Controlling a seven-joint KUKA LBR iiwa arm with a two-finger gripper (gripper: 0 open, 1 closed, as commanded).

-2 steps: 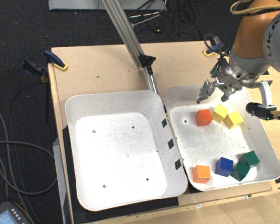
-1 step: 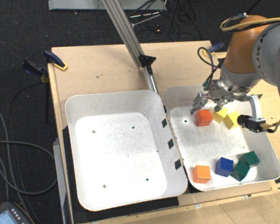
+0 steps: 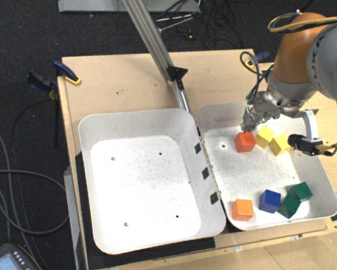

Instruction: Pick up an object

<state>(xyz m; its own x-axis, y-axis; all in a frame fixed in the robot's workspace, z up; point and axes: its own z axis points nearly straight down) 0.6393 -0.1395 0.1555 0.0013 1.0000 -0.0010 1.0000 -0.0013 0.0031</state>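
The hand (image 3: 249,123) hangs just above the red block (image 3: 245,142); its finger spread is unclear.

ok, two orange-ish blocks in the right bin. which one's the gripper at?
The redder orange block at the bin's upper middle, right under the gripper. The paler orange block sits far off at the front edge, beside the blue block.
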